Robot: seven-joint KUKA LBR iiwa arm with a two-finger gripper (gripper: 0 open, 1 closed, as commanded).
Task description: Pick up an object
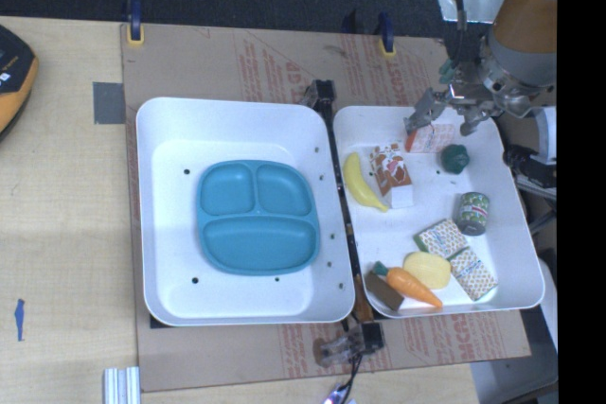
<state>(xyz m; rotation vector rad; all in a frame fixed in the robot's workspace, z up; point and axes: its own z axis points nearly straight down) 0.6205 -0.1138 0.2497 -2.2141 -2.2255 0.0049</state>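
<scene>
The gripper (443, 112) hangs over the right bin (507, 203), jaws spread, holding nothing. No label on the can (472, 212) is readable.

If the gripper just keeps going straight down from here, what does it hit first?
Most likely the white-and-red item right under the gripper, at the back of the right bin. The dark green ball lies just beside that line; depth is unclear.

Blue plate (258, 216), yellow banana (363, 184), orange carrot (413, 287)
</scene>
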